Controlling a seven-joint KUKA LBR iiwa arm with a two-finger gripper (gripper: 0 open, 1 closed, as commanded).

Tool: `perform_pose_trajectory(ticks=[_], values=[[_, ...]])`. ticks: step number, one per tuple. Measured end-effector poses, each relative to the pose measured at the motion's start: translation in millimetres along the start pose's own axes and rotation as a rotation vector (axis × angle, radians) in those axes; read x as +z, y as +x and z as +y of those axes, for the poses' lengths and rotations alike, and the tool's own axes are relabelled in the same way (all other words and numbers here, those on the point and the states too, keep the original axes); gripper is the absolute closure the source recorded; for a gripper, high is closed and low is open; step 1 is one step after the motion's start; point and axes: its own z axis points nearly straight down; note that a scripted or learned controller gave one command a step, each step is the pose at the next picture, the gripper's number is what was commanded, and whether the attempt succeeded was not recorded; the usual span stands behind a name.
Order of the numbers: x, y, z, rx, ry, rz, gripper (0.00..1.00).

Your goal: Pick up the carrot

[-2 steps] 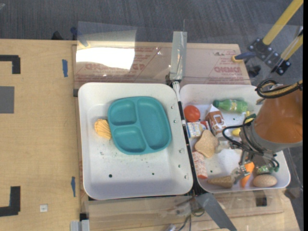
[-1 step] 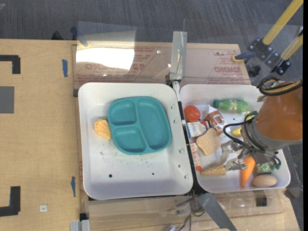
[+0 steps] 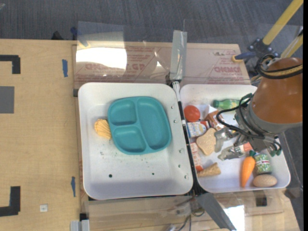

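**Carrot lies just beside the gripper**

The carrot lies near the right bin's front edge, tilted, leaf end up. The gripper hovers just above-left of it, fingers spread, nothing between them. Farther back sits a tomato.

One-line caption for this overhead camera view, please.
Gripper hovers over the cluttered right bin, the carrot lying just beside it.
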Motion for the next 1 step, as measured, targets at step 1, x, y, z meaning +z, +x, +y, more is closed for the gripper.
perform_pose_trajectory(ticks=[1], values=[[-152.9, -7.3, -56.5, -0.255, 0.003, 0.003, 1.0]])
